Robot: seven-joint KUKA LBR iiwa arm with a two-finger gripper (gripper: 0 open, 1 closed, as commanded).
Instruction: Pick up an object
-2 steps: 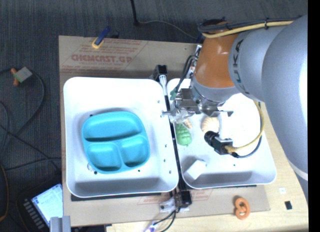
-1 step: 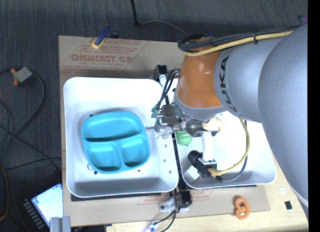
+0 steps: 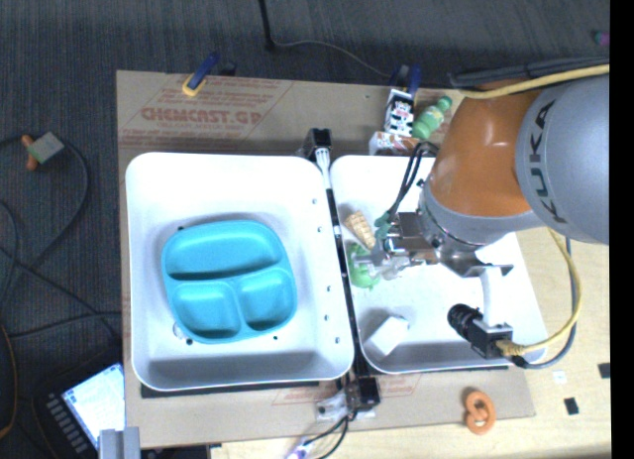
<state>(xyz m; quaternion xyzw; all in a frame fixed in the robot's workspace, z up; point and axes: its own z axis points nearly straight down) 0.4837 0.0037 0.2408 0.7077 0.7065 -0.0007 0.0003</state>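
Observation:
The right bin (image 3: 436, 356) holds a tan, corn-like object (image 3: 359, 228) near its left wall. Just below it lies a small green object (image 3: 361, 272), and a white block (image 3: 388, 332) sits near the front left corner. My gripper (image 3: 384, 254) hangs low over the left part of this bin, right beside the green object and just right of the tan one. The grey and orange arm (image 3: 495, 174) covers most of the bin's middle and right. Whether the gripper touches the green object is not clear.
The left bin (image 3: 149, 249) holds a blue divided tray (image 3: 230, 279). Behind the right bin stand a green toy (image 3: 432, 120) and a small printed box (image 3: 396, 122). An orange ring (image 3: 478, 407) lies on the bench in front. A yellow cable (image 3: 560, 323) loops at the right.

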